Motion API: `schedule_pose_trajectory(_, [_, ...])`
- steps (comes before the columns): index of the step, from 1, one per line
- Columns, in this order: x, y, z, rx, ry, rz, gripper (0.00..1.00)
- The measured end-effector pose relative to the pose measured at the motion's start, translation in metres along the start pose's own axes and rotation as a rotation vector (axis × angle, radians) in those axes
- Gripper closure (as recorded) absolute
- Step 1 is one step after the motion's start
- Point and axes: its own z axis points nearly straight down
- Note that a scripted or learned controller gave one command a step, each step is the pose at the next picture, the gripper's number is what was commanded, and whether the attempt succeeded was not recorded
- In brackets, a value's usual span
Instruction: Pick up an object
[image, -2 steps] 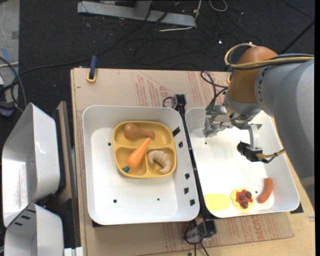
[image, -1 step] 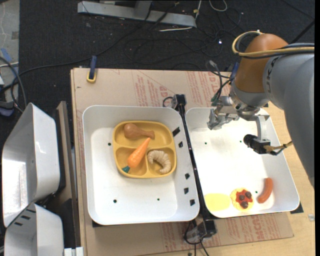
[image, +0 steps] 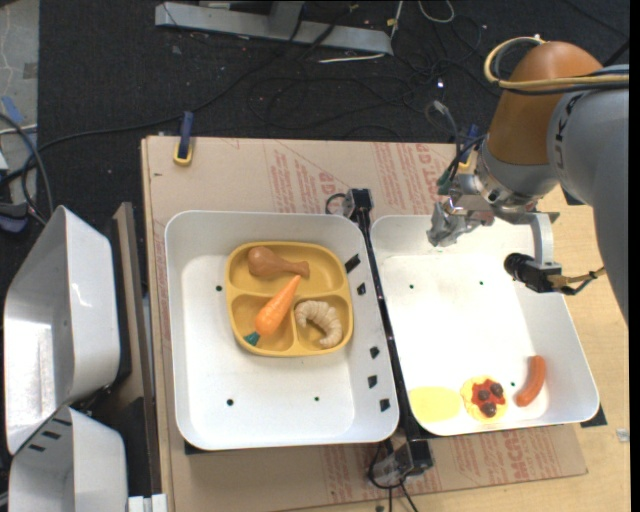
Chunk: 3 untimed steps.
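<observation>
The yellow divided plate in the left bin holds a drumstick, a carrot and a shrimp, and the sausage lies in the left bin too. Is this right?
Not quite. The yellow divided plate in the left bin does hold the drumstick, carrot and shrimp, but the camera view shows the sausage in the right bin, near its front right corner.

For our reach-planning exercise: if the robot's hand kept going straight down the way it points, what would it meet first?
Probably the bare floor of the right shallow white plastic bin, near its far rim; the hand hangs over it, though depth is unclear.
</observation>
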Motion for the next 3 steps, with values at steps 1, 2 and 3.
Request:
schedule_pose_trajectory(1, [0.000, 0.001, -0.047, -0.001, 0.000, -0.004, 1.00])
schedule_pose_trajectory(2, [0.051, -0.019, -0.036, 0.007, 0.002, -0.008, 1.00])
schedule_pose_trajectory(3, [0.106, -0.034, -0.031, 0.007, 0.003, -0.010, 1.00])
